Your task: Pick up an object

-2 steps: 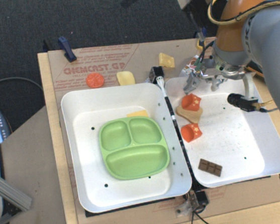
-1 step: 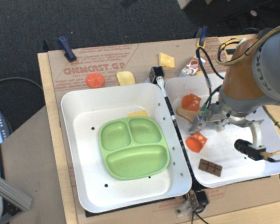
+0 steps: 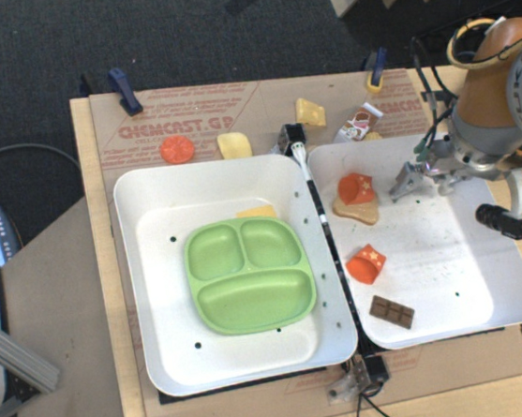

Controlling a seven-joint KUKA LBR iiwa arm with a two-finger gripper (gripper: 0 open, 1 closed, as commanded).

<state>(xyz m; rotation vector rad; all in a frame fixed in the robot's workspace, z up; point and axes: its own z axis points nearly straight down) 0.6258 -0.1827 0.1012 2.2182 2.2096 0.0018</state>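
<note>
My gripper [image 3: 407, 181] hovers near the right bin's [image 3: 500, 310] far edge; whether it's open, I cannot tell. The small red plastic block [image 3: 356, 186] atop the tan toast-shaped piece [image 3: 355, 208] looks light, rigid and slick, so I'd pinch its flat sides.

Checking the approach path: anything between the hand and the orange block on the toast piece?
Nothing. In the camera view, bare white bin floor separates the hand from the orange block on the toast piece.

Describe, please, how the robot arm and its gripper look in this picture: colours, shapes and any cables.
The arm is a thick rounded body, grey with an orange band above the wrist. The gripper is small, of grey metal, with thin fingers. Dark cables run along the arm's upper side, and a black cylindrical piece sticks out beneath it.
</note>
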